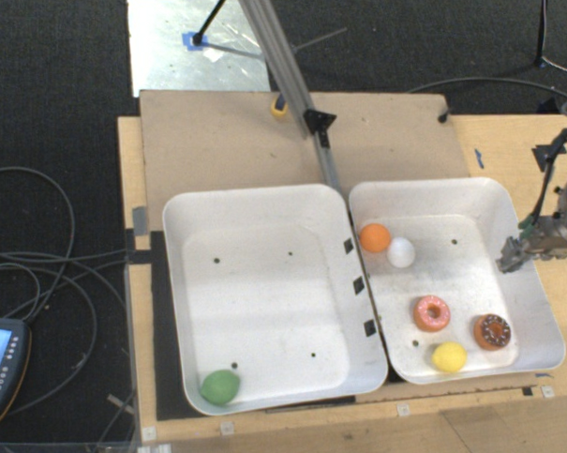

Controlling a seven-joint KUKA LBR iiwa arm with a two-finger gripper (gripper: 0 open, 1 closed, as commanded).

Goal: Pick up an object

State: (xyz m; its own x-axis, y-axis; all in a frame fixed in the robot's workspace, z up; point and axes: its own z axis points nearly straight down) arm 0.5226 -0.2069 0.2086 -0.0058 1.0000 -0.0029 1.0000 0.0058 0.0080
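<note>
I see the hand (512, 254) at the right bin's (451, 193) right rim, grip state I cannot tell | orange ball (375, 237), white ball (401, 253), pink donut (432, 313), chocolate donut (493, 331), lemon (449, 357) inside | green ball (219, 386) near-left in left bin (254, 201)

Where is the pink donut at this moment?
The pink donut lies in the right bin, near its front, between the yellow lemon and the white ball.
</note>
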